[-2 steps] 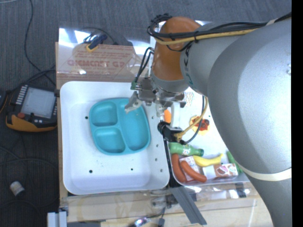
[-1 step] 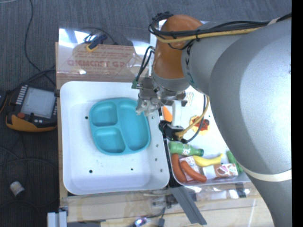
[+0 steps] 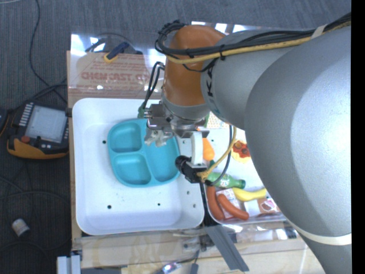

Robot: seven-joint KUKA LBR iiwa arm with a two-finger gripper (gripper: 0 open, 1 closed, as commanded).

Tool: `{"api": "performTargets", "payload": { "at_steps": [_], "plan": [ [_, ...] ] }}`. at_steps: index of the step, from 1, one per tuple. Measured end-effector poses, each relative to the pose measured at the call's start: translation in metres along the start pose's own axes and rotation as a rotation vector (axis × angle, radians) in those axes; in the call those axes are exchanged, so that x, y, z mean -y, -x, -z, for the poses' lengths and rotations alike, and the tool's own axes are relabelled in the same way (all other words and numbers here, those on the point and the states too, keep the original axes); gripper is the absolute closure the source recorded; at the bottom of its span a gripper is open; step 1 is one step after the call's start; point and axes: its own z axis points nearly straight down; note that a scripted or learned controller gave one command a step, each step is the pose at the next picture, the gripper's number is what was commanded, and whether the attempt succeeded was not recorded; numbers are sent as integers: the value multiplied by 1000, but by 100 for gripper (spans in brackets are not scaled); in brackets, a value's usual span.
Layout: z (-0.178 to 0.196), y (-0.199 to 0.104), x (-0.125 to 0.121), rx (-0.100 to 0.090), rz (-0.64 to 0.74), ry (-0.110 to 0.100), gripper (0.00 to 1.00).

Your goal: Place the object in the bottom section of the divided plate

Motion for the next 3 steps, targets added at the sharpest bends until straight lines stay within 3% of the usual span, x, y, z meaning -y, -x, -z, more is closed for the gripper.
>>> {"api": "performTargets", "payload": {
  "at_steps": [1,2,3],
  "plan": [
    [0,0,0,0,0,0,0],
    [5,0,0,2,-1,-8,100],
    [5,0,0,2,-1,-8,0]
  ]
}}
